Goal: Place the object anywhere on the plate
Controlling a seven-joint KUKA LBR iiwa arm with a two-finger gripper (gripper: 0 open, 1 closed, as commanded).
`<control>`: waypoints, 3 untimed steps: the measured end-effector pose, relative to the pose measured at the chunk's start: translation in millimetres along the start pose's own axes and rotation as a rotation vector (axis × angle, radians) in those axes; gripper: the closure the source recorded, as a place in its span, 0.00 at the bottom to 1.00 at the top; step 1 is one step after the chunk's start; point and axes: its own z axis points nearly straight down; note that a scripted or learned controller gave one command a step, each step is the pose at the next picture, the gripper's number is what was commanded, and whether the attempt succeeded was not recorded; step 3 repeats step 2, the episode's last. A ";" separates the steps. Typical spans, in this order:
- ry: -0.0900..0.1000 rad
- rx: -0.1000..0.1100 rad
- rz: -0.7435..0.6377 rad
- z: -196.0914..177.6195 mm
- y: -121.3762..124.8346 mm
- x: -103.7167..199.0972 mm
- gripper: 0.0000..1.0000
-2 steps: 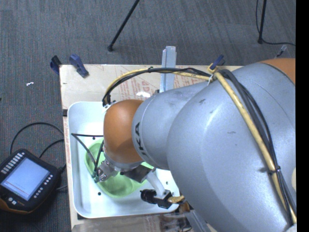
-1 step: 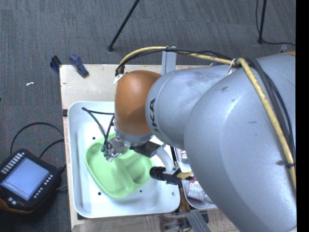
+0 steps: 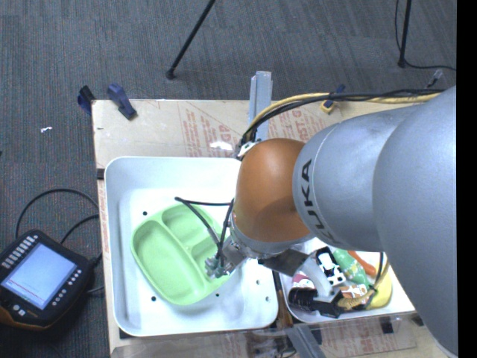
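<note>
We see the grey arm [image 3: 387,192] with its orange band [image 3: 272,192] reaching in from the right and covering much of the right bin [image 3: 399,304] and the inner edge of the left bin [image 3: 119,200]. The claw [image 3: 218,265] sits low at the near right edge of the green plate [image 3: 168,256], which lies in the left bin and has divided compartments. We cannot tell whether the claw is spread or pressed together, since it appears only as a small dark tip under the wrist, and we cannot tell whether anything is between its tips. A black cable [image 3: 197,211] runs from the wrist across the plate. In the right bin, partly hidden under the arm, we see a cluster of objects [image 3: 339,278] in black, white, green, orange and yellow; which of these is the task's object we cannot tell. The tabletop [image 3: 171,129] carries both bins. A handheld pendant [image 3: 41,274] with a screen lies on the floor at left.
</note>
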 end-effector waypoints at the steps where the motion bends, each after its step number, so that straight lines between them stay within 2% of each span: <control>1: -0.001 -0.003 -0.070 -27.1 77.4 -17.3 1.00; 2: -0.001 -0.002 -0.331 59.7 66.2 7.2 1.00; 3: -0.001 -0.002 -0.331 59.7 66.2 7.2 1.00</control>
